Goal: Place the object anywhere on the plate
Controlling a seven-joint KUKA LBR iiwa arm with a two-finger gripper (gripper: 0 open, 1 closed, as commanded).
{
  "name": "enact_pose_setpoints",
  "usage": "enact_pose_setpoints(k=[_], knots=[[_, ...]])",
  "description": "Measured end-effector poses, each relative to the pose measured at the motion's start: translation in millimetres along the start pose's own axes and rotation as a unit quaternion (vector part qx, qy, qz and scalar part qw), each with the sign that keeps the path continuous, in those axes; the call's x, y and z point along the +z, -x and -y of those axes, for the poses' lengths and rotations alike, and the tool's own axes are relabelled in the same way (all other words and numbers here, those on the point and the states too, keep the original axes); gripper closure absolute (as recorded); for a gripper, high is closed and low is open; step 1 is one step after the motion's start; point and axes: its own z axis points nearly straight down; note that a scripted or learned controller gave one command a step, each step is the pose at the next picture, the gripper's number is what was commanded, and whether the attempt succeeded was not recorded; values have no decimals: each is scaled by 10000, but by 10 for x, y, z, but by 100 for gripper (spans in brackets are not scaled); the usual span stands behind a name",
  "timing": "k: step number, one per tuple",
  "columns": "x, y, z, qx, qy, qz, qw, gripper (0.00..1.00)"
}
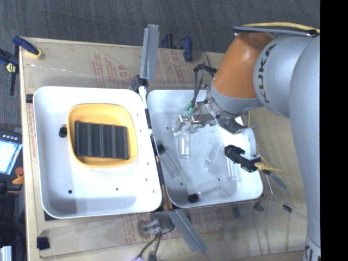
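A clear tube (pixel 185 144) lies near the middle of the right bin (pixel 163 110), pointing from 12 to 6 o'clock. The gripper (pixel 186 122) hangs just at its 12 o'clock end, very close; from here I can't make out whether it is parted or closed, or whether it has hold of anything. More clear pieces (pixel 210 160) lie scattered toward 4 o'clock of the tube, and a small black bit (pixel 191 198) sits by the bin's 6 o'clock wall. The arm (pixel 283 64) comes in from 2 o'clock. At 9 o'clock, in the left bin (pixel 43 145), rests the yellow plate (pixel 100 111) with a dark ribbed block (pixel 101 140) on it, well apart from the tube.
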Motion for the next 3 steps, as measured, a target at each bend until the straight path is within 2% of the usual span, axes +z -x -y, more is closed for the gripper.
enact_pose_setpoints(k=[1, 2, 3], knots=[[219, -501, -487, -895, 2, 3, 9960, 100], [245, -722, -517, -1430, -9, -4, 9897, 100], [244, -719, -517, -1428, -8, -2, 9897, 0]])
